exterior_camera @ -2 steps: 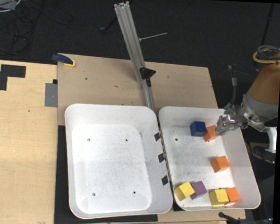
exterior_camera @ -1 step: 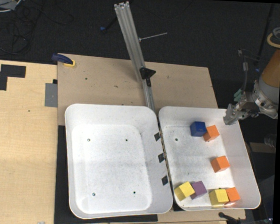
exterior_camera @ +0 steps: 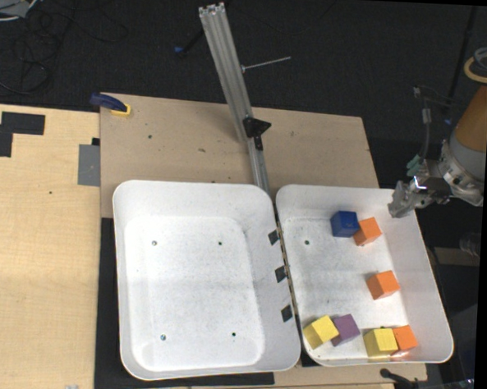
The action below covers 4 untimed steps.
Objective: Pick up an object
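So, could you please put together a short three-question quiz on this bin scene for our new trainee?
1. True or false: the blue block touches an orange block.
2. How many orange blocks lie in the right bin?
3. Which block sits beside the purple block? A) blue B) yellow C) orange

Key:
1. True.
2. Three.
3. B: the yellow block at the near rim.

The gripper hangs over the bin's far right corner.

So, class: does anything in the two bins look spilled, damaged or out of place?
Nothing stands out. Seven blocks lie in the right bin, none spilled over its rim; the blue block touches an orange one. The gripper hovers at that bin's far edge.
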Tool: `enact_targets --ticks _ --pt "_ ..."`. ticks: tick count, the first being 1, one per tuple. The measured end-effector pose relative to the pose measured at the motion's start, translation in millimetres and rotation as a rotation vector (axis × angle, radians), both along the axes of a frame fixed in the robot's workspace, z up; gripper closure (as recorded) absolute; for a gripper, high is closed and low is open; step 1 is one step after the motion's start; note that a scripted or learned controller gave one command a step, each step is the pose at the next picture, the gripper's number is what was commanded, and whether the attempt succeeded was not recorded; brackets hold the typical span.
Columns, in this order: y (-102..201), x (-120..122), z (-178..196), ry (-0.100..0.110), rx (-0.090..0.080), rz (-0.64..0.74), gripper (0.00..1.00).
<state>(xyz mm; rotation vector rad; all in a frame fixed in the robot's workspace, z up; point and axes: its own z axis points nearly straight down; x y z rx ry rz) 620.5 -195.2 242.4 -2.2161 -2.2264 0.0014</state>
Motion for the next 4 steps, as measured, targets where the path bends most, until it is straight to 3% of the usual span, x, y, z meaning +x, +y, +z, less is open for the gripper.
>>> enact_targets --ticks 1,4 --pt "45.4 -16.8 -12.0 0.004 0.003 -0.001 1.00" --pt "202.5 -57.3 7.4 0.004 0.003 0.000 1.00"
